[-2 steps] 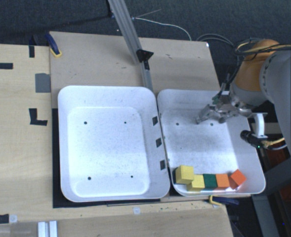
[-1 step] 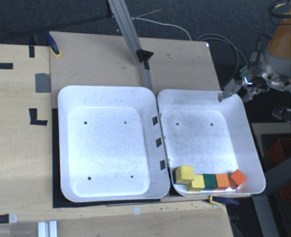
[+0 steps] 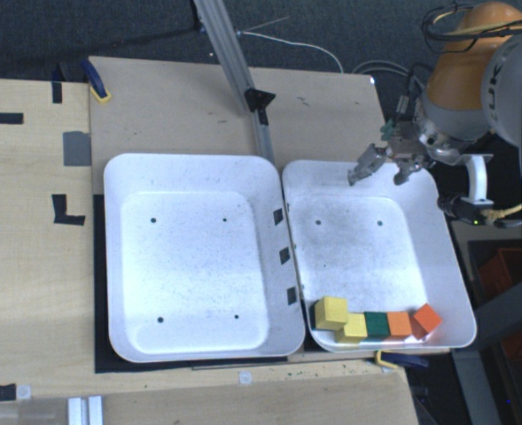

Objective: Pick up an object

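The gripper point(image 3: 380, 171) hung over the far rim of the right bin point(image 3: 438, 237), its 2 fingers point(image 3: 360, 173) spread wide apart with nothing between them. Above it rose the grey wrist and the orange band point(image 3: 460, 73) of the arm, with dark cables looped around the top.

The blocks lay well apart from the gripper, bunched along the near wall of the right bin. A yellow block point(image 3: 333, 312) sat at the left end of the row, with a second, paler yellow block point(image 3: 355, 328) just beside it. Next came a green block point(image 3: 377, 325) and an orange block point(image 3: 399, 324), each touching its neighbour. A red-orange block point(image 3: 427, 318) sat tilted at the right end, against the corner.

The left bin point(image 3: 119, 237) stood just beside the right one, the 2 rims meeting in the middle. A grey metal rail point(image 3: 229, 51) slanted down from the top toward the seam between them. No brand, label or readable writing appeared anywhere on the bench point(image 3: 30, 237).
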Controlling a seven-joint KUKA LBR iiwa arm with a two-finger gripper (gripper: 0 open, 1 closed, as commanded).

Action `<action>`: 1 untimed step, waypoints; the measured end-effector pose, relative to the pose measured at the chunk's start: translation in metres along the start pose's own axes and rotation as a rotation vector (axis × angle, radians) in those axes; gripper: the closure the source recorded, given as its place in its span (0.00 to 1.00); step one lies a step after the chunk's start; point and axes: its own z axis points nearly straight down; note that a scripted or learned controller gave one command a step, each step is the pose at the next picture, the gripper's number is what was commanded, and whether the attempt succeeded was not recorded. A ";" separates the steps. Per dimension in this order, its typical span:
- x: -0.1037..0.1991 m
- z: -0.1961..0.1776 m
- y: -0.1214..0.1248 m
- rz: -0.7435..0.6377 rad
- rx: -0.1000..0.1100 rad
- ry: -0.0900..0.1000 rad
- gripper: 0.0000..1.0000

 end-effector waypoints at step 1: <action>0.072 -0.019 -0.020 -0.002 -0.003 0.001 0.00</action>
